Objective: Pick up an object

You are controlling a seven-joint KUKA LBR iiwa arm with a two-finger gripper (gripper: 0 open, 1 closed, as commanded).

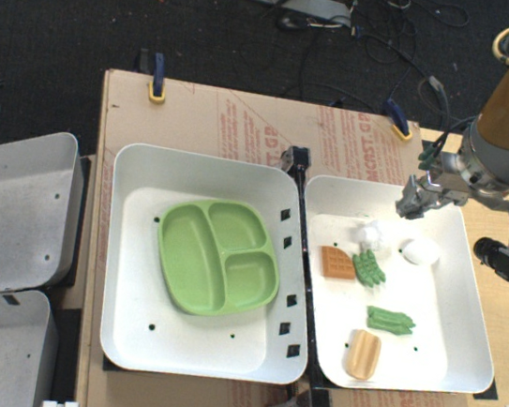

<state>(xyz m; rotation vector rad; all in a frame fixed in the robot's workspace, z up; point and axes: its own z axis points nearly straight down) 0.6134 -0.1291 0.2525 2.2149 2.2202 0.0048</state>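
1. The claw hangs over the far edge of the right bin, above the toys and touching none; from this angle I cannot tell whether it is open or closed, and nothing shows in its grip
2. The things to pick all lie in the right bin: a small white piece nearest the claw, a white egg just beside it, a brown waffle, a green leafy piece, a green bean pod and a bread roll nearest the camera
3. The waffle, the leafy piece and the small white piece sit touching or nearly so; a straight drop there could catch two at once, or push one aside and close on air
4. The egg looks smooth and round, so it would likely squirt out of a pinch that lands off its middle
5. The waffle and the bean pod lie flat and low; the tips might scrape the bin floor or skim over them
6. The claw is near the far wall, so a descent from here risks clipping the rim
7. The green tray in the left bin is wide and well apart, a poor choice
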